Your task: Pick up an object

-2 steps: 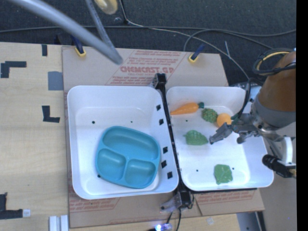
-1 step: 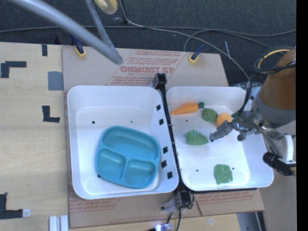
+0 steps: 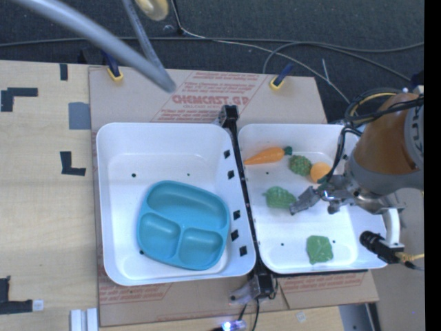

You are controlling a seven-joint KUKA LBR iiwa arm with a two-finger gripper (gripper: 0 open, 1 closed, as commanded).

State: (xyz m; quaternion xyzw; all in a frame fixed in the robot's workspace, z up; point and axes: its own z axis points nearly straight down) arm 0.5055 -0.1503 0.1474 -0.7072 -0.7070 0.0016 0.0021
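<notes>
1. a wooden counter (image 3: 41, 205) carries a brown cardboard sheet (image 3: 213, 92) with red print; beyond it lies dark carpet with thin cables
2. two shallow white bins sit side by side on the cardboard, the left bin (image 3: 110, 185) and the right bin (image 3: 344, 257), joined along a black divider
3. the gripper (image 3: 315, 201) hangs over the middle of the right bin, on the grey arm (image 3: 389, 150) that carries an orange band
4. two fingers show, one (image 3: 303, 200) reaching toward the left bin and one (image 3: 335, 205) on the arm side; they look parted, with white bin floor visible between them and nothing in the gap
5. a dark green leafy toy (image 3: 278, 197) lies just beside the gripper, on its far-from-arm side, close to that fingertip; whether they touch cannot be told
6. a green bumpy toy (image 3: 300, 164) and an orange round piece (image 3: 319, 172) sit just beyond the gripper toward the bin's back wall, near each other
7. a toy carrot (image 3: 266, 156) lies further back, toward the divider
8. a light green piece (image 3: 319, 248) rests nearer the bin's front wall, apart from the gripper
9. a blue compartment tray (image 3: 182, 224) lies in the left bin, well apart from the gripper
</notes>
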